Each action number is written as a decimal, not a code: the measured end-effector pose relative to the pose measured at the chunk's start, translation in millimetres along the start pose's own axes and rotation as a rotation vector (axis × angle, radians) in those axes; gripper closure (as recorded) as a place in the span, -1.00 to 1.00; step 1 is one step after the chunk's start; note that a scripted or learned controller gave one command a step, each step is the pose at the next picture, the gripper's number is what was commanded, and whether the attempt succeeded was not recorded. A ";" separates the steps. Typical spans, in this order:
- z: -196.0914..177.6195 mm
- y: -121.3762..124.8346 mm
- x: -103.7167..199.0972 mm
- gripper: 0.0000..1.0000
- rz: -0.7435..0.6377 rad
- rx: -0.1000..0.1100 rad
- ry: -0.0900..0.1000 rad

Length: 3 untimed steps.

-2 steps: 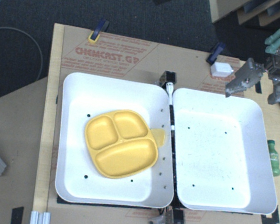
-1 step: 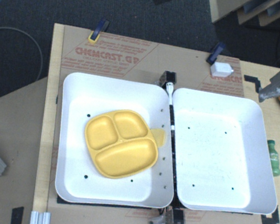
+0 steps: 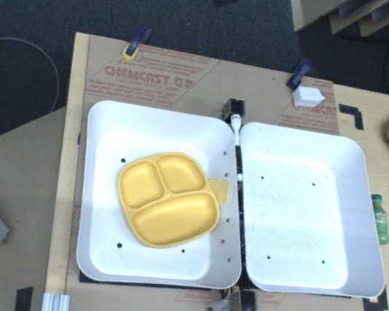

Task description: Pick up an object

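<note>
A yellow divided plate [image 3: 168, 198] with three compartments lies upside-up in the left white bin [image 3: 109, 137], slightly right of the bin's centre. A small yellow piece [image 3: 220, 189] pokes out from under its right edge, close to the bin's right wall. The right white bin [image 3: 304, 206] stands beside it.
The bins sit on a cardboard-covered bench [image 3: 163, 76]. A black divider strip [image 3: 237, 177] runs between the bins. Clamps [image 3: 134, 43] hold the cardboard at the back. A green object [image 3: 380, 219] lies just outside the right bin's right rim. Cables sit at the front edge.
</note>
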<state>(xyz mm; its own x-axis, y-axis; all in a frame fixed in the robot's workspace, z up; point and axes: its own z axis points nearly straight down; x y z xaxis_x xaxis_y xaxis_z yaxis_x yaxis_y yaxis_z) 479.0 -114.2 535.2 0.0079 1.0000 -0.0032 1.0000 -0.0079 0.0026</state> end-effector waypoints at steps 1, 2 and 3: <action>-11.5 1.2 4.1 1.00 -0.008 -0.005 0.000; 101.6 -0.8 19.7 1.00 -0.008 0.015 0.005; 172.6 -1.5 108.0 1.00 -0.016 0.012 0.006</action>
<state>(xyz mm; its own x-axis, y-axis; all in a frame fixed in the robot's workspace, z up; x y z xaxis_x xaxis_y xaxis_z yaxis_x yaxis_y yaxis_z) 478.8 -6.7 362.3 -0.0084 1.0000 0.0025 0.9999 0.0084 -0.0090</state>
